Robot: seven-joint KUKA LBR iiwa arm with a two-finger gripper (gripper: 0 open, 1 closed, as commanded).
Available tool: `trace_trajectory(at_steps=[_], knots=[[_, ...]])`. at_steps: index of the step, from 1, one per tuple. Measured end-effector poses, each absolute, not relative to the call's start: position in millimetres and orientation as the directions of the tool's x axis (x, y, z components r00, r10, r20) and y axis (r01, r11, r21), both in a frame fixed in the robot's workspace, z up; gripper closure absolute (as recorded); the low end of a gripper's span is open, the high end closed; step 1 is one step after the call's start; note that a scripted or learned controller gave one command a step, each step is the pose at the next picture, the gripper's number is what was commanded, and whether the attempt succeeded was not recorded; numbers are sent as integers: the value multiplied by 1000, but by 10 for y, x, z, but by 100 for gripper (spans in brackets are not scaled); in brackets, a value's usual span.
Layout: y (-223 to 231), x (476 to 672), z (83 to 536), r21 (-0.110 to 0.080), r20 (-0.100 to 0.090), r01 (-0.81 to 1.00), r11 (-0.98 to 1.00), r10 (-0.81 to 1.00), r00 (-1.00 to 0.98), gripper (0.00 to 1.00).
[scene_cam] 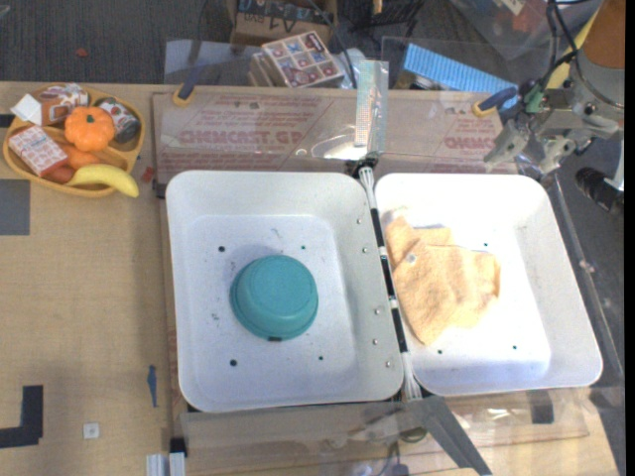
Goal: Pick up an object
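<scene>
Camera view: teal bowl [275, 297] sits upside down in the left bin [198, 206], roughly centre, a bit toward the near edge, with bare white floor on all sides, well apart from every wall. Right bin [556, 266] holds a crumpled tan cloth [444, 284], its left edge close against the wall by the divider between the bins; open floor to its right and along the near edge. The bins touch along that middle seam. Hand [526, 145] hangs over the far right corner of the surface, just beyond the right bin's far rim, above the clear plastic sheet [258, 137], nothing between the fingers that I can make out; metal parts and cables blur together there, so cannot tell whether it's spread or closed. Arm is cut off at the right edge. At the far left corner of the surface, a yellow dish [20, 157] with toy food: orange pumpkin [89, 128], banana [105, 178], and small packets too small to read.
</scene>
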State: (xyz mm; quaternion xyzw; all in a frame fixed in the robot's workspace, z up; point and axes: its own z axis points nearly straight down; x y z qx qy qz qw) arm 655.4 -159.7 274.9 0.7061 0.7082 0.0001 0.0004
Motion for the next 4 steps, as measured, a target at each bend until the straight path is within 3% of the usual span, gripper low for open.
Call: trace_trajectory(at_steps=[1, 2, 3, 4], knots=[[-1534, 6091, 1883, 2, -1, 984, 179, 984, -179, 0], [-2026, 5817, 944, 4, -2, 989, 148, 989, -148, 0], [-1857, 6363, 1057, 4, -5, 859, 512, 859, -512, 0], [-1958, 5821, 884, 6, -5, 840, 543, 840, -542, 0]])
